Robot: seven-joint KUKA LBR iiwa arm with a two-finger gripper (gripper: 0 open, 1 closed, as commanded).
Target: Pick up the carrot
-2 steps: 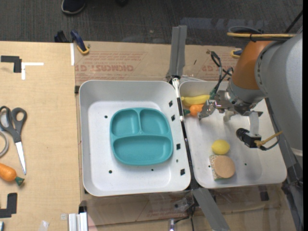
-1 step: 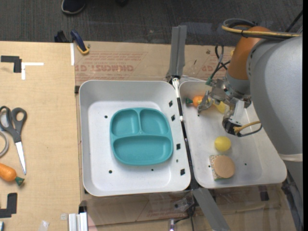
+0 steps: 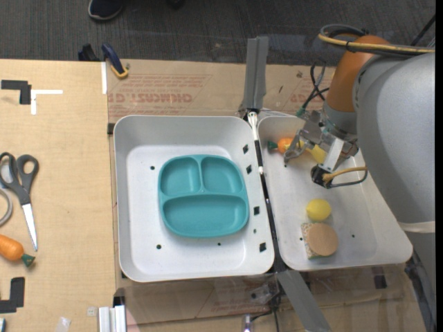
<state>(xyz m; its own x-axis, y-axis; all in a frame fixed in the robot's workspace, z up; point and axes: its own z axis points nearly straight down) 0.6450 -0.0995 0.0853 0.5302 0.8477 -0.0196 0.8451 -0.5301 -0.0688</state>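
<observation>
A small orange carrot (image 3: 283, 144) lies at the back left of the right bin (image 3: 367, 247), close to the divider. My gripper (image 3: 303, 166) hangs over the back of that bin, just right of the carrot. Its fingers are spread, the left fingertip (image 3: 288, 155) right beside the carrot, and the carrot is not between them. A bit of yellow (image 3: 318, 152) shows up against the gripper body; I cannot tell what it is. A second orange carrot-like piece with a green end (image 3: 10, 248) lies on the bench at the far left.
A yellow ball-like fruit (image 3: 318, 209) and a round brown piece (image 3: 321, 241) sit in the front of the right bin. The left bin (image 3: 131, 206) holds a teal divided plate (image 3: 204, 196). Scissors (image 3: 21, 185) lie on the bench at the left.
</observation>
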